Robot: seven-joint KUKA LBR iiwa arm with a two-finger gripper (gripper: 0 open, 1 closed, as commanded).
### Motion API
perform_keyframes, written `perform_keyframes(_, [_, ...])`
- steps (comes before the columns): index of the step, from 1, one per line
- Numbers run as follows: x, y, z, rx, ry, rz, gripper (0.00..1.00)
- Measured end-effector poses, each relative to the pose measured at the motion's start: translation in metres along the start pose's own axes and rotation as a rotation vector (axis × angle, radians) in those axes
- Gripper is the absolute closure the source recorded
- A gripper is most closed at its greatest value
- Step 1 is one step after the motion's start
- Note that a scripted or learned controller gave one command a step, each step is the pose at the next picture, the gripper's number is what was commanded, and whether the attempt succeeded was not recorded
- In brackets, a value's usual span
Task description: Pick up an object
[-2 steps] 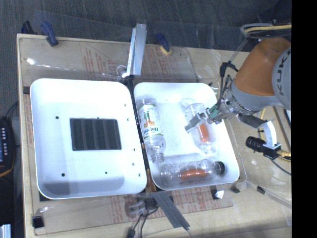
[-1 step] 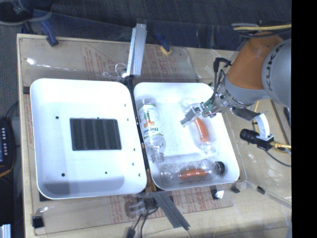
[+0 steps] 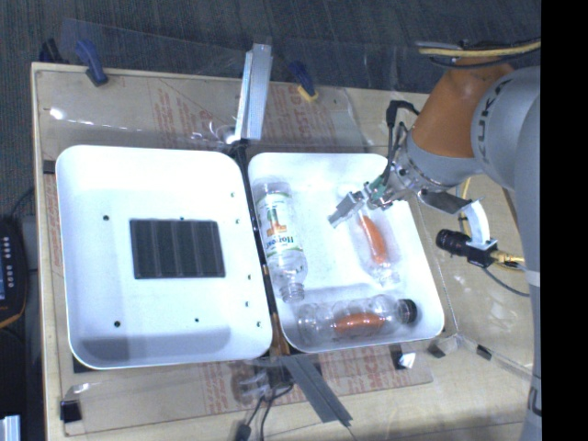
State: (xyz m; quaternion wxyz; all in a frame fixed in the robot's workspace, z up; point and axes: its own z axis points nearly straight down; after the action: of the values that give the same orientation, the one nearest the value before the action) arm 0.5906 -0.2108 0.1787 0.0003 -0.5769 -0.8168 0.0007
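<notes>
The right bin (image 3: 317, 173) holds three things. A clear water bottle (image 3: 277, 237) with a white label lies lengthwise along its left wall. A clear bottle with an orange core and a black cap (image 3: 360, 318) lies across the near wall. A third clear bottle with an orange core (image 3: 377, 242) lies toward the right wall. My gripper (image 3: 354, 205) hangs low over the right bin's far middle, just at the upper end of that third bottle. I see nothing held in it.
The left bin (image 3: 92, 182) holds a flat black ridged rectangle (image 3: 177, 248) near its middle. A metal bar (image 3: 253, 90) stands at the far end of the divide between the bins. Blue clamps (image 3: 92, 65) sit on the bench's far edge.
</notes>
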Motion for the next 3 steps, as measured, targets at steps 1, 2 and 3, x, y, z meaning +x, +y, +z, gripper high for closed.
perform_keyframes(1, [-0.001,0.007,-0.012,0.0,-0.001,-0.074,0.0])
perform_keyframes(2, [0.002,0.0,-0.04,-0.001,-0.002,-0.175,0.0])
perform_keyframes(3, [-0.001,0.009,-0.035,-0.004,-0.005,-0.301,0.0])
